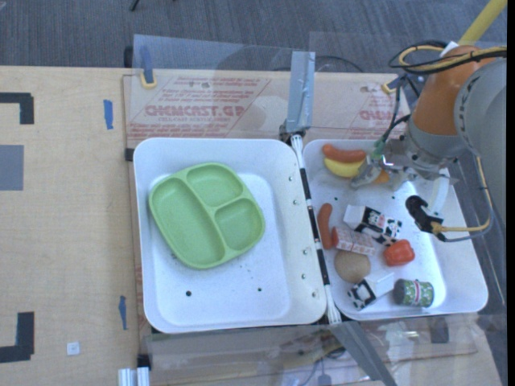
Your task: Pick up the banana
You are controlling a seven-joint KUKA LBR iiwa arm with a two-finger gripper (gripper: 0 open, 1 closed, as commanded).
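Jaws of the grey two-finger gripper (372,172) are seen just beside the curved yellow banana (343,166), but how far they are spread cannot be told. The banana is lain at the far left corner of the right shallow white bin (467,284), close under a red pepper-like piece (346,153). Little open room is left there; more is found near the bin's right wall.

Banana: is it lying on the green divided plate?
No, the banana lies in the right bin, while the green plate sits in the left bin.
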